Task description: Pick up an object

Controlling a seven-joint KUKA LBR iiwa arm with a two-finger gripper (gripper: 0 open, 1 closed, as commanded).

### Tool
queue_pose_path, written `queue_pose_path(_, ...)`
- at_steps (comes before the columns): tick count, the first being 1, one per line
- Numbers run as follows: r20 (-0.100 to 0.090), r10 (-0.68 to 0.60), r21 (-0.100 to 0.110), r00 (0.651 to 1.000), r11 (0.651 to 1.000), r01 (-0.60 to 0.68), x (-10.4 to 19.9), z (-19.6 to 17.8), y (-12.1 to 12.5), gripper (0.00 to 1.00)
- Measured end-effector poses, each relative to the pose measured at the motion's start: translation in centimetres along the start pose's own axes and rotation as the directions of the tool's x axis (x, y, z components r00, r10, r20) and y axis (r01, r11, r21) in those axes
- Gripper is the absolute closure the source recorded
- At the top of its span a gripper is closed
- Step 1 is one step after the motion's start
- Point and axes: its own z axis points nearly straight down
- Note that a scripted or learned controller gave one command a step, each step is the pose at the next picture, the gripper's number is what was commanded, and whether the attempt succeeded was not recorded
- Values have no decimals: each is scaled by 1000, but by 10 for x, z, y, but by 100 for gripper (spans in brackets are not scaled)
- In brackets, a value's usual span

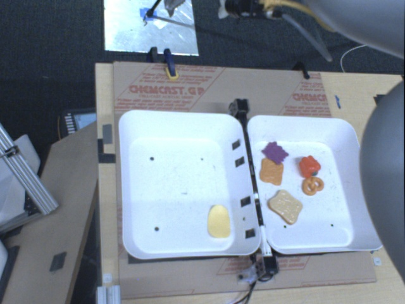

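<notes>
From the camera view, 2 white bins sat side by side on the bench. The left bin (136, 132) held 1 yellow oval piece (219, 221) near its lower right corner. The right bin (338, 233) held 5 pieces clustered near its middle: a purple piece (274, 151), an orange cracker (271, 171) just below it, a red piece (309, 166), a pretzel (312, 185), and a tan bread slice (285, 206). The grey arm (354, 8) loomed across the upper right.

Overhead camera (fixed), slanted, perhaps mid-distance
</notes>
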Motion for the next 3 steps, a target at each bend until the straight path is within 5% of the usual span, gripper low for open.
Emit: queue_pose_path(3,0,0,0,1000,1000,0,0,0,0,0)
